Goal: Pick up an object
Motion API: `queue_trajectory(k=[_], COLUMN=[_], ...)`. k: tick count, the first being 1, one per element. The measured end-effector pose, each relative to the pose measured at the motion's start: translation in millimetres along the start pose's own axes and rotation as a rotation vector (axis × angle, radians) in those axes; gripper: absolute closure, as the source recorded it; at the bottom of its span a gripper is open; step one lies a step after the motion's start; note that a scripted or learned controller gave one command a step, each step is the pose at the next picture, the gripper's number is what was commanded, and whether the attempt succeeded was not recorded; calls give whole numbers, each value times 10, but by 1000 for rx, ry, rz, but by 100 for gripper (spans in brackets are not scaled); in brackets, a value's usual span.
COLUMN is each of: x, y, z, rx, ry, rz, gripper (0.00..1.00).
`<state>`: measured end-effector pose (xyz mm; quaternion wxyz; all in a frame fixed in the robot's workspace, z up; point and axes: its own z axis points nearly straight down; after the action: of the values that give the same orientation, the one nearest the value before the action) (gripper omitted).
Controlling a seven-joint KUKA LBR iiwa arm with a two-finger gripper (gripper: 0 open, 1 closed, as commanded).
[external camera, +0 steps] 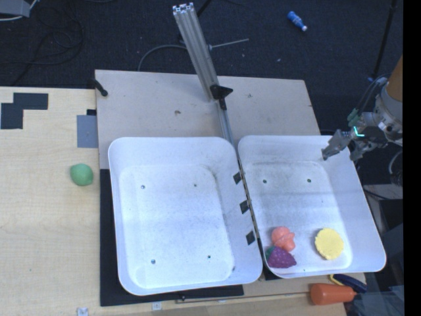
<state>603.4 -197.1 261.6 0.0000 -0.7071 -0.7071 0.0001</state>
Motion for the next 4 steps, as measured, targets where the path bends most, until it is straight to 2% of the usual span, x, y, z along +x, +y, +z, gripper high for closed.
queue_trajectory(k=[1,2,3,4], x=[0,44,10,103], y=[0,34,52,4], z=[0,619,1055,1561], rx=[0,5,3,4], ry=[0,1,1,1], rz=[0,-1,-1,0], gripper=[0,0,0,0])
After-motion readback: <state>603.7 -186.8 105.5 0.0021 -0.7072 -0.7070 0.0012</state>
